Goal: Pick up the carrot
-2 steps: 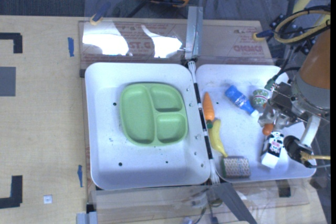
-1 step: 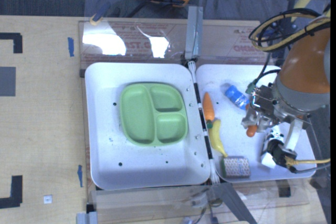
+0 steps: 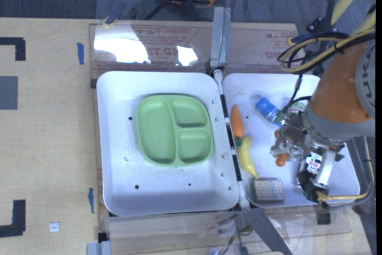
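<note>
While the jaws (image 3: 286, 149) (grip state I cannot tell) sit well right of the long orange carrot (image 3: 237, 121), they could grab the neighbouring yellow plastic banana (image 3: 246, 156) instead.

The arm (image 3: 352, 83) is a fat grey casing with a broad orange band (image 3: 340, 95) wrapping it above the wrist. Below that sits a busy cluster of metal-grey hardware, the gripper (image 3: 290, 141), with a white block and black fittings alongside. Yellow and black cables (image 3: 310, 45) loop around the upper casing.
</note>
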{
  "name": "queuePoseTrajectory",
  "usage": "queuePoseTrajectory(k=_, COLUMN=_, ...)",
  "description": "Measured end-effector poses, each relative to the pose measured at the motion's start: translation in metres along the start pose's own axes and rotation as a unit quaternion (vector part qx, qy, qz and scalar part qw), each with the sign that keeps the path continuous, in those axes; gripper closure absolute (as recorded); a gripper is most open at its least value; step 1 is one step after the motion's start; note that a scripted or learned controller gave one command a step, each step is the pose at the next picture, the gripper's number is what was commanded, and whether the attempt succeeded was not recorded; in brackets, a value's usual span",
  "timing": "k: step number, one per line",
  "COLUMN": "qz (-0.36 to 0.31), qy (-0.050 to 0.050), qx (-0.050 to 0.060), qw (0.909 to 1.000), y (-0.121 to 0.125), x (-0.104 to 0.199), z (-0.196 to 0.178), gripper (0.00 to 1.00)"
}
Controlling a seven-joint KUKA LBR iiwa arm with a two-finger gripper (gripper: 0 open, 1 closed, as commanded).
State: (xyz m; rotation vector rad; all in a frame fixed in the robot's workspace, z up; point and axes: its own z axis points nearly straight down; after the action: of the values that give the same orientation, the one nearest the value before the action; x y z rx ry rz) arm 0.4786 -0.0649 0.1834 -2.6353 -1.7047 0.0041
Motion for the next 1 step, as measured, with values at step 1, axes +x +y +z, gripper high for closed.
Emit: queuePoseTrajectory(k=1, qz=-0.057, qy=0.000, qx=-0.002, qw=0.9984, y=-0.0206, x=0.0480, z=-0.0198, gripper=1.00)
